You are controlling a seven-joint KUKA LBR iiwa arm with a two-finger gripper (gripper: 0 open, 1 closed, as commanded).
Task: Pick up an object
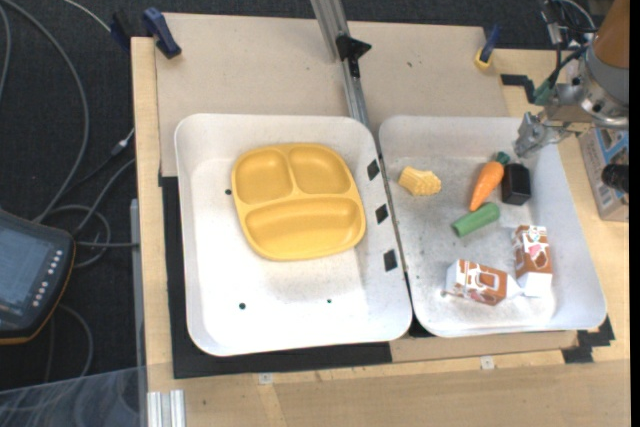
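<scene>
The right bin [580, 300] holds several small items. A yellow corn piece [420, 181] lies near its left wall. An orange carrot [487, 182] lies tilted in the middle, with a green cylinder [475, 220] just below it and a black block [516, 184] to its right. Two brown-and-white cartons [478, 282] [533, 257] lie toward the front. My gripper [530, 133] hangs over the bin's back right part, just above and to the right of the carrot's top and the black block. Nothing shows in its grasp.
The left bin [200, 305] holds a yellow divided plate [297, 200]. A metal rail [350, 85] runs down between the bins from the back. Blue clamps [160, 30] sit at the bench's back corners. Cables hang around the arm [610, 65] at the right.
</scene>
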